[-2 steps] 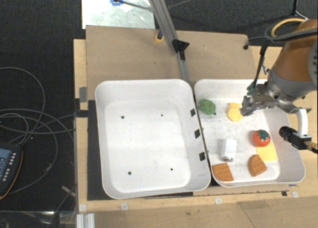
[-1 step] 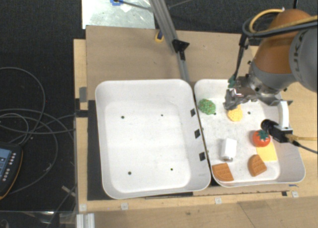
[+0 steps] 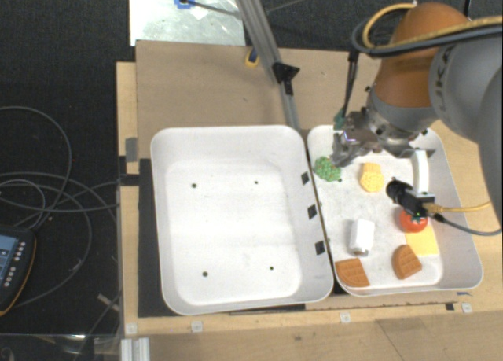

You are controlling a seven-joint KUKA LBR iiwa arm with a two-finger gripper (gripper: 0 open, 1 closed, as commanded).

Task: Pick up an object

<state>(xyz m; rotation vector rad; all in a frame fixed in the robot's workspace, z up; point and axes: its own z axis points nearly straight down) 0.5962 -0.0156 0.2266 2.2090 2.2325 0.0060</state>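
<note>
The right white bin point(image 3: 464, 269) holds several small objects. A green leafy piece point(image 3: 327, 169) lies at its left side, a yellow corn-like piece point(image 3: 372, 178) near the middle, a white block point(image 3: 361, 235) lower down, two orange-brown bread-like pieces point(image 3: 353, 272) point(image 3: 406, 261) at the front, a red piece point(image 3: 413, 221) on a yellow slab point(image 3: 426, 241) at the right. My gripper point(image 3: 343, 149) hangs just above and to the right of the green piece, low over the bin.
The left white bin point(image 3: 169, 155) stands beside the right one, with a dark hinge strip point(image 3: 312, 210) between them. A grey pole point(image 3: 259, 25) slants across the back of the bench. Cables lie on the dark floor at the left.
</note>
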